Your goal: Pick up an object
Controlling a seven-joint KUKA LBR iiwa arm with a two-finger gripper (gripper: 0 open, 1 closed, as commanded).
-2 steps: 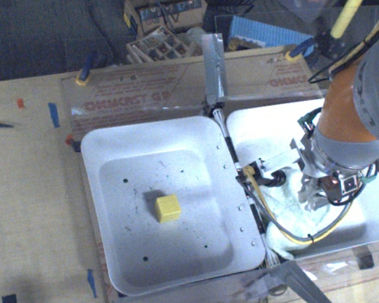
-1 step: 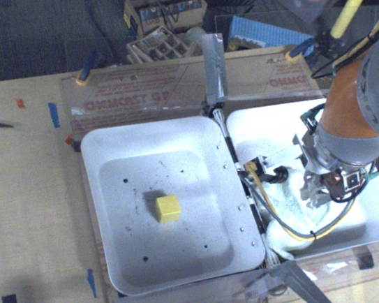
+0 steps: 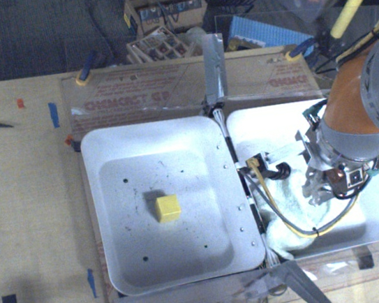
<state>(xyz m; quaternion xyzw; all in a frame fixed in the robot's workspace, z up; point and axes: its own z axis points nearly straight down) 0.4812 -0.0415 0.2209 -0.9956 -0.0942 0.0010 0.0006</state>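
The only loose object visible is a small yellow cube-shaped block (image 3: 168, 207), lying flat near the middle of the left shallow white plastic bin (image 3: 105, 153). The two-finger gripper (image 3: 317, 190) hangs over the right shallow white plastic bin (image 3: 377, 225), well apart from the block, with the raised divider between the 2 bins lying between them.

Risks from this position:

1. Empty grasp. Nothing graspable is visible under the gripper in the right bin. A closure made here would likely capture nothing.
2. Cable interference. A yellow and black cable bundle (image 3: 284, 218) runs from the divider across the floor of the right bin and loops below the gripper. A descent at this spot could press on or snag the cable.
3. Divider contact. A traverse to the left bin made at low height could strike the bin rims or the metal bracket (image 3: 214, 73) at the divider.
4. Block slip. The block is small and rests on a smooth floor. An off-centre closure could push it aside rather than clamp it.

Arm pose: the grey arm with the orange band (image 3: 352, 109) enters from the right edge, with the wrist angled downward over the centre of the right bin. Whether the fingers are apart or together cannot be told; the wrist body and wiring obscure them. No object is visible at the gripper.
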